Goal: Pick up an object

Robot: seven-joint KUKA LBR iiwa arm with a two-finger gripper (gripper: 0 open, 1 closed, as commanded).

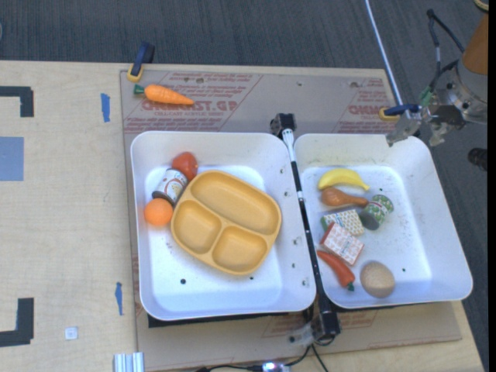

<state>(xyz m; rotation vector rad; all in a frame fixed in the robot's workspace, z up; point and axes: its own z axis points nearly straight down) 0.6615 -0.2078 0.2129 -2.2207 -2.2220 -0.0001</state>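
My gripper [418, 132] hangs over the far right corner of the right bin [434, 208], its two grey fingers apart and nothing between them. Below and left of it, inside that bin, lie a yellow banana [343, 179], a brown drumstick [341, 198], a green-and-white can [380, 205], a patterned box [346, 222], a red-and-white packet [341, 243], a red chili pepper [335, 268] and a beige egg-shaped piece [377, 279]. All of them rest on the bin floor, apart from the gripper.
The left bin [147, 270] holds a yellow divided plate [225, 222], a tomato [184, 163], a small bottle [170, 184] and an orange [158, 211]. A carrot [167, 94] lies on the board behind the bins. A black clamp [284, 122] sits between the bins.
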